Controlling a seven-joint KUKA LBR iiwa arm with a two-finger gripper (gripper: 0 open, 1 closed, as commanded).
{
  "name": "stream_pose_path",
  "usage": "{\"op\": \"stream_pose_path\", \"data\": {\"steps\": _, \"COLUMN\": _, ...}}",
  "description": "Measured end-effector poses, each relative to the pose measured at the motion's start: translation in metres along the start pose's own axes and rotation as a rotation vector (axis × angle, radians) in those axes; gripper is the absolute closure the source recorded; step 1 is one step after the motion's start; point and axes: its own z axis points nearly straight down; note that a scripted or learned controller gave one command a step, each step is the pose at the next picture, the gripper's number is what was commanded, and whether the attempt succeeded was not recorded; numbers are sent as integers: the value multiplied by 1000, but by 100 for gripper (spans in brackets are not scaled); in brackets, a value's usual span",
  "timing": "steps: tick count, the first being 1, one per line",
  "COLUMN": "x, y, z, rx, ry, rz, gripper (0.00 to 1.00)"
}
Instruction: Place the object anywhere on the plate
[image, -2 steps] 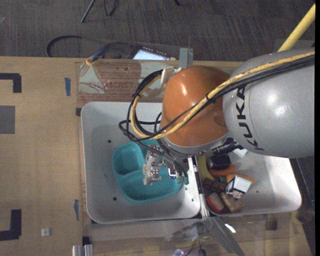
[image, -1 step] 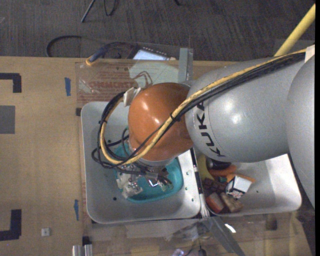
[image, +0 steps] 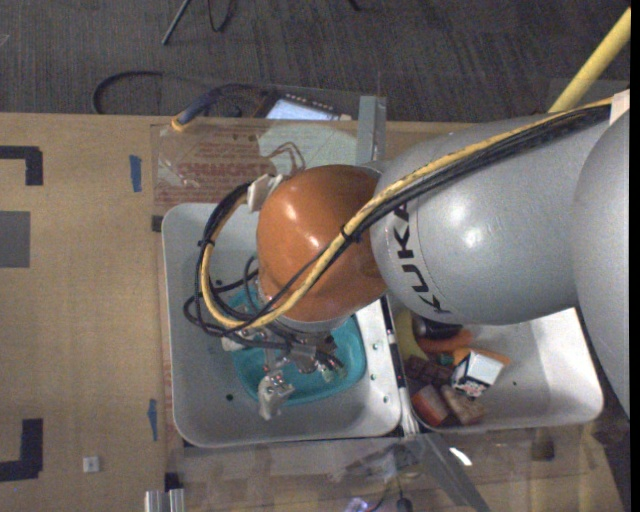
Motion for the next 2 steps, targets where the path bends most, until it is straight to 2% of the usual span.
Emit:
{"op": "stream_pose_path", "data": {"steps": 1, "x": -19, "y": -8, "z": 91, "rx": -1, "ry": -20, "rz": 320, "gripper": 0}}
{"op": "stream_pose_path", "data": {"steps": 2, "x": -21, "y": -45, "z": 92, "rx": -8, "ry": -15, "rz": 405, "gripper": 0}}
